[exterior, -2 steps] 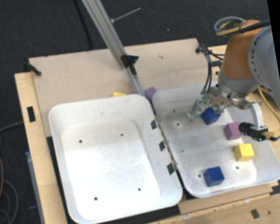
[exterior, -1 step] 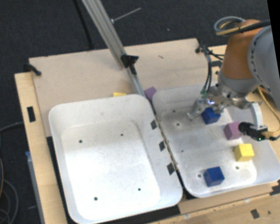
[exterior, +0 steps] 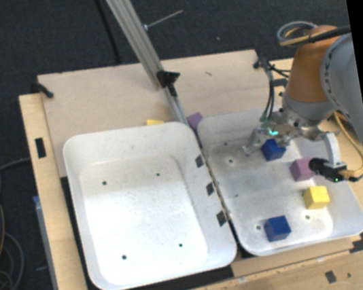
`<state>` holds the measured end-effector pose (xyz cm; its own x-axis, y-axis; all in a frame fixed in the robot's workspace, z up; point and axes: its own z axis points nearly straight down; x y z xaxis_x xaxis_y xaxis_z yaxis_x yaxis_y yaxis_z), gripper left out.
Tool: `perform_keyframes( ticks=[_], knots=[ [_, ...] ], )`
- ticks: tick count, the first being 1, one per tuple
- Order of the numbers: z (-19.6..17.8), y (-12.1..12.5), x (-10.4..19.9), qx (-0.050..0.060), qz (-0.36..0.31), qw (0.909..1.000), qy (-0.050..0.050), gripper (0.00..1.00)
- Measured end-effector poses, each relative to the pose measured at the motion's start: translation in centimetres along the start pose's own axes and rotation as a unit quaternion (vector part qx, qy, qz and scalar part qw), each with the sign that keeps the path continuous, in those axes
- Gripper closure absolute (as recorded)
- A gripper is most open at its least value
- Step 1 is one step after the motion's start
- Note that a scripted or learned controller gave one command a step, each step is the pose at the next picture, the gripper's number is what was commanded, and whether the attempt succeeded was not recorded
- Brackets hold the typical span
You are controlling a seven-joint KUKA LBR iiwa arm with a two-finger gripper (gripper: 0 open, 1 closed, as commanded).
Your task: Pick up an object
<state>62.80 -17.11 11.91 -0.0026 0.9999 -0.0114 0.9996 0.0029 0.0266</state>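
Wooden bench (exterior: pixel 105 98) on dark floor, two shallow white bins: left bin (exterior: pixel 143 202), right bin (exterior: pixel 243 185). You see four cubes in right bin: two blue, one purple (exterior: pixel 301 169), one yellow (exterior: pixel 316 197). Upper blue cube (exterior: pixel 273 149) sits directly under gripper (exterior: pixel 273 138), touching; grip state unclear. Lower blue cube (exterior: pixel 277 228) near front rim.
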Motion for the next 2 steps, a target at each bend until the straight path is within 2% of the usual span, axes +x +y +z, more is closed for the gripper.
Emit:
perform_keyframes(
  ticks=[1, 2],
  knots=[
    [-1.34, 0.23, -0.13, -0.003, 0.000, 1.0000, -0.001, 1.00],
    [-1.29, 0.22, -0.12, -0.003, 0.000, 1.0000, -0.001, 0.00]
  ],
)
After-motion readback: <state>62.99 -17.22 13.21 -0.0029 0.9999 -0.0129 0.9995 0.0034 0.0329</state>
